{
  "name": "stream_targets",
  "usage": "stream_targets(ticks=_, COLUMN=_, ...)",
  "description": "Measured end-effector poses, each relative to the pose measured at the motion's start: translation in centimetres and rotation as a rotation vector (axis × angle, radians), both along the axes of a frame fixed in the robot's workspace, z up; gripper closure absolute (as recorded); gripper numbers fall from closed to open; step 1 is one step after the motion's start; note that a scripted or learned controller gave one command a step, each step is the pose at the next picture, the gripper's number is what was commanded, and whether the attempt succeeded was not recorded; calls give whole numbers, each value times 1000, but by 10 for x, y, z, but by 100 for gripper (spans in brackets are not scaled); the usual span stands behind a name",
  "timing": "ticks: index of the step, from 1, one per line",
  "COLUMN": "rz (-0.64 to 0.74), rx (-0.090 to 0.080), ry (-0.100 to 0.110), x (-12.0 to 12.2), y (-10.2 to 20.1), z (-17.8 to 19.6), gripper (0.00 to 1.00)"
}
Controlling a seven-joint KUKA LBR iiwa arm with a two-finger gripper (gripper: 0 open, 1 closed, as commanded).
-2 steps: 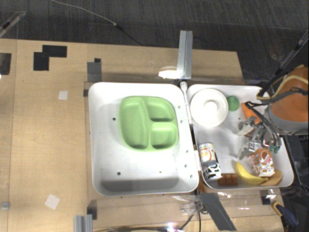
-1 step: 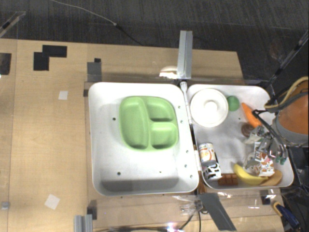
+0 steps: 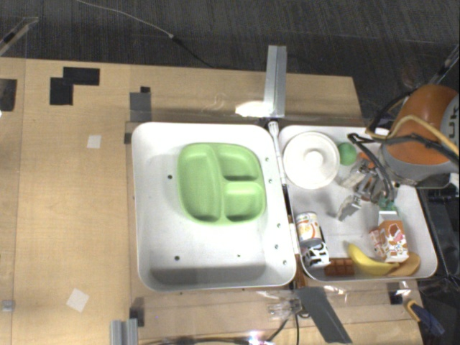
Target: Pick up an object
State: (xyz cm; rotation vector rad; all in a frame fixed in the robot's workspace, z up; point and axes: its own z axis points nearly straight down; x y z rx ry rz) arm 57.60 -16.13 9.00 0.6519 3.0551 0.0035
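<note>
Camera view: the gripper hangs low in the right bin, just right of the white bowl, fingers spread with nothing between them. Further from the bowl, toward the near rim, lie a can, banana and small carton

One fixed overhead camera looks down slantwise on both bins.

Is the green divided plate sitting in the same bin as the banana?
No, the green plate lies alone in the left bin, while the banana is in the right bin.
</note>
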Motion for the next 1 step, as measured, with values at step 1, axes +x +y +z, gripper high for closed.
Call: stream_targets(ticks=1, rz=-132, rx=0, ry=1, x=-46, y=-38, z=0, gripper=0)
